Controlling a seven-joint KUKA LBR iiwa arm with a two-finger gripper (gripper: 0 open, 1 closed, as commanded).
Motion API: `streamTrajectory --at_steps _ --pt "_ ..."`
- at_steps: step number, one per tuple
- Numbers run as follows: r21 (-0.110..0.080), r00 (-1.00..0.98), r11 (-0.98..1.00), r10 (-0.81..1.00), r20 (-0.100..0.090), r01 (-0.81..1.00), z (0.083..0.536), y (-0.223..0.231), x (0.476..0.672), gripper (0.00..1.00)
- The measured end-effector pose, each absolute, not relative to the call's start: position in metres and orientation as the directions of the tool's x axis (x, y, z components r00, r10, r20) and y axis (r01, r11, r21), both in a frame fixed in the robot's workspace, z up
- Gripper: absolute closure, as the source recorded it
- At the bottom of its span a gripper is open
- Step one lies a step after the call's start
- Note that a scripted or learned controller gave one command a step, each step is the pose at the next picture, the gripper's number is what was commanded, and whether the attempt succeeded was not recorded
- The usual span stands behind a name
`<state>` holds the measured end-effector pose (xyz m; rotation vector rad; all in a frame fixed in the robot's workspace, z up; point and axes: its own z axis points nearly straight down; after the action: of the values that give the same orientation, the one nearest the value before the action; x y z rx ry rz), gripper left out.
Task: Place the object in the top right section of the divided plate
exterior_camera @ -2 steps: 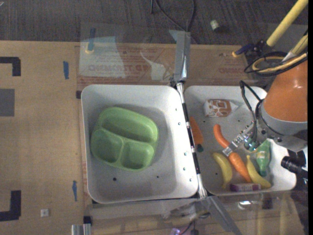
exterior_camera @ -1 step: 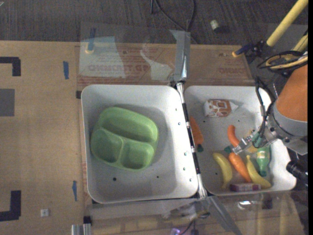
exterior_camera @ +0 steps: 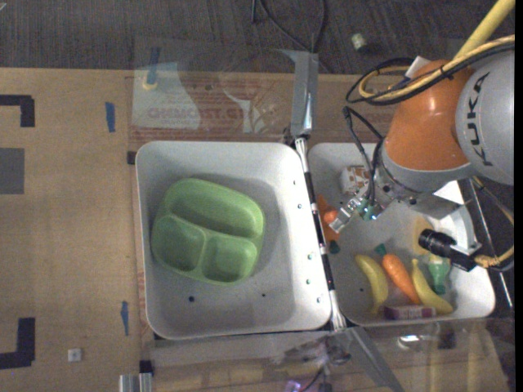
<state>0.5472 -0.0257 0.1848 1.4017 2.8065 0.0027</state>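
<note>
Two white bins sit side by side on the table [exterior_camera: 65,243]. Left bin [exterior_camera: 163,300]: green divided plate [exterior_camera: 210,230], bare floor around it. My jaws [exterior_camera: 351,209] hover in the right bin [exterior_camera: 482,296] near its left wall, above a banana [exterior_camera: 373,277] and a carrot [exterior_camera: 400,275]; I cannot tell their state.

Dark grey carpet [exterior_camera: 122,15] above; tan bench [exterior_camera: 65,243] with blue tape marks [exterior_camera: 109,117].

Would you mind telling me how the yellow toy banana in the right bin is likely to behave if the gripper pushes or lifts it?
The yellow toy banana looks like smooth moulded plastic, so it is probably stiff, light and somewhat slippery. Its curved shape suggests it may pivot or rock when nudged. It lies close beside the orange toy carrot, so a push would likely shift that too.
</note>
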Motion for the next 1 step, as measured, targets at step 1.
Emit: streamTrajectory --at_steps 1 --pt "0.004 -0.792 0.792 0.610 -0.006 0.610 0.1855 -0.0134 0.5693 1.00"
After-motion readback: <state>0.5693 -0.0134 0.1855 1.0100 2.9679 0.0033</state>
